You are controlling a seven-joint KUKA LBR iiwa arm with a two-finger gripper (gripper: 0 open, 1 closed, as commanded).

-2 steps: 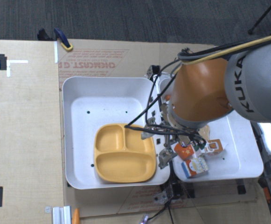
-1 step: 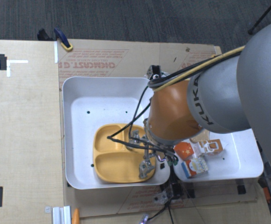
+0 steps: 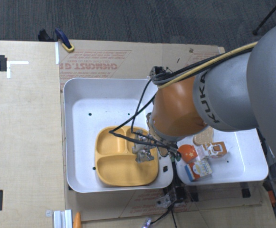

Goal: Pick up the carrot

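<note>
The end effector [image 3: 145, 152] hangs low over the right side of the yellow tray [image 3: 121, 167], which lies in the near part of the left bin [image 3: 76, 127]. Cables and the orange wrist band [image 3: 176, 110] crowd over it, so I cannot tell how far apart it stands, and nothing can be seen held in it.

No plain carrot can be made out. The likeliest match is the orange item [image 3: 187, 152] at the near left of the right bin [image 3: 252, 170], just beside a packet [image 3: 200, 169] and a box [image 3: 215, 149]; whether it is the carrot is uncertain.

If so, the step would be to lift clear of the tray wall, move right over the bin divide, and come down centred on the orange item, keeping away from the packet touching it. Its rounded surface may slip, so a centred closing matters.
</note>
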